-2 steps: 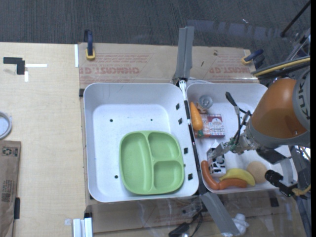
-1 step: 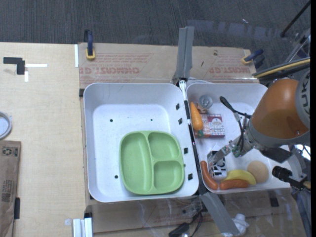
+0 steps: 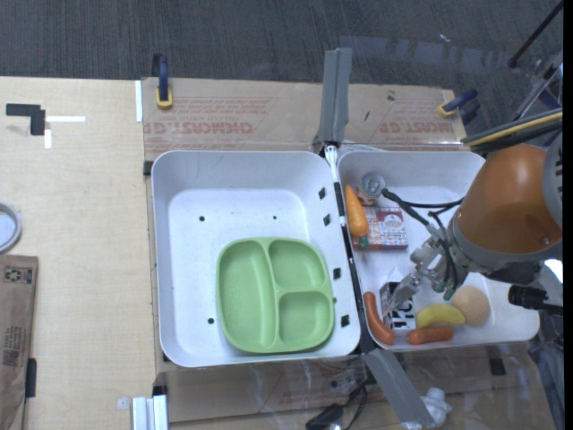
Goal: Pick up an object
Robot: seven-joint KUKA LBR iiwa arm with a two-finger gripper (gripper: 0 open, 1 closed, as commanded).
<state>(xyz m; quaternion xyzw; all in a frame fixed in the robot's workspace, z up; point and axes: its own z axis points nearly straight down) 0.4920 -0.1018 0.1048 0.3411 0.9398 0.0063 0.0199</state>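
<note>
My gripper (image 3: 405, 292) is low in the right bin (image 3: 421, 161), above a small black and white item (image 3: 397, 308) near the bin's front. Around it lie a red sausage (image 3: 377, 320), a yellow banana (image 3: 438, 314), a beige round piece (image 3: 473, 305) and an orange-red sausage (image 3: 431, 334). Farther back lie an orange carrot (image 3: 355, 211), a pink and white box (image 3: 387, 227) and a small silver object (image 3: 372, 186). The arm's orange band (image 3: 510, 202) covers the bin's right side.
The left bin (image 3: 179, 240) holds a green divided plate (image 3: 273, 294). A grey post (image 3: 336, 97) stands behind the wall between the bins. Clamps sit at the cardboard's back edge, and a tape roll (image 3: 4, 228) lies at the far left.
</note>
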